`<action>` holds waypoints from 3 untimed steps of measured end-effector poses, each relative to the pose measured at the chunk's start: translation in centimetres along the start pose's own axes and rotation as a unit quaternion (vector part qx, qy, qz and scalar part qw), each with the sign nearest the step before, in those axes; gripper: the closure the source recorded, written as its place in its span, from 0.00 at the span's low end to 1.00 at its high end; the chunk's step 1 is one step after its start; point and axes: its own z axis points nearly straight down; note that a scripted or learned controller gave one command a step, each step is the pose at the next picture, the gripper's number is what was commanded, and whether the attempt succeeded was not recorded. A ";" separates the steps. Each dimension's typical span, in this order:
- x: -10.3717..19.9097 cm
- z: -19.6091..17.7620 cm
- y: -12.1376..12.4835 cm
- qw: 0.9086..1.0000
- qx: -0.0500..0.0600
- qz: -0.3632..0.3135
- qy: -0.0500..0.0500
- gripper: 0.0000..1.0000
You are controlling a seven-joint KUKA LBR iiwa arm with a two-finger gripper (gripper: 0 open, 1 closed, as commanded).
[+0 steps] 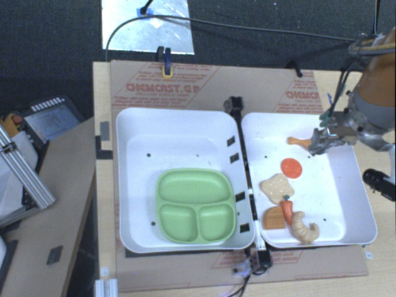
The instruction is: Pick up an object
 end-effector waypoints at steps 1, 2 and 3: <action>5.4 1.8 -0.1 1.000 0.001 0.000 0.000 1.00; 11.2 2.3 -0.6 1.000 0.001 -0.001 0.001 1.00; 16.3 4.1 0.3 1.000 0.002 0.000 0.000 1.00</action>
